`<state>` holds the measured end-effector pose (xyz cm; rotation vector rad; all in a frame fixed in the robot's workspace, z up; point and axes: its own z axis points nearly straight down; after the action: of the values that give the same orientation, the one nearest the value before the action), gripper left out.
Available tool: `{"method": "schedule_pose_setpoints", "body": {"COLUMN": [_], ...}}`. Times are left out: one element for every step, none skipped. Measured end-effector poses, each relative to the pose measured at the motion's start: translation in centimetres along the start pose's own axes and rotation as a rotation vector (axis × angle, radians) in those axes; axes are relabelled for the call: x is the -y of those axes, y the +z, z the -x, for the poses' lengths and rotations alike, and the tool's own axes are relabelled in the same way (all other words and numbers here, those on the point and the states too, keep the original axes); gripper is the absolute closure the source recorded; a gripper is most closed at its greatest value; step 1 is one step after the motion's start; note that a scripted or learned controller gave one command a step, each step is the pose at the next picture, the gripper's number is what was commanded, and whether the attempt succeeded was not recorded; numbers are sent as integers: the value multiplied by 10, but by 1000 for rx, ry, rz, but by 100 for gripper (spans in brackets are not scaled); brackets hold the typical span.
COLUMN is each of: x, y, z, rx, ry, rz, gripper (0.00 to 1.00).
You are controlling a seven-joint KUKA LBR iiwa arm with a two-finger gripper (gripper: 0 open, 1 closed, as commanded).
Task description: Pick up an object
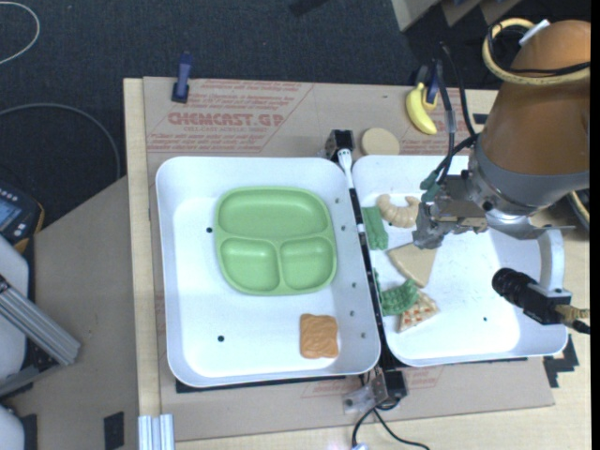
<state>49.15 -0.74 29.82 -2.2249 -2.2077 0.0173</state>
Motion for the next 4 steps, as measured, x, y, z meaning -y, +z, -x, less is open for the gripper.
{"method": "schedule_pose_setpoints", "body": {"x": [16,13,14,14], "y": [76,-44,-47,-57], "z": [-144,-192,-189,-189], "rx": [-6,-10,-3,-3], "ry": [-22,-16,-10,-10], "rz": [1,26,15,16], "gripper": [100,100,100,100]}}
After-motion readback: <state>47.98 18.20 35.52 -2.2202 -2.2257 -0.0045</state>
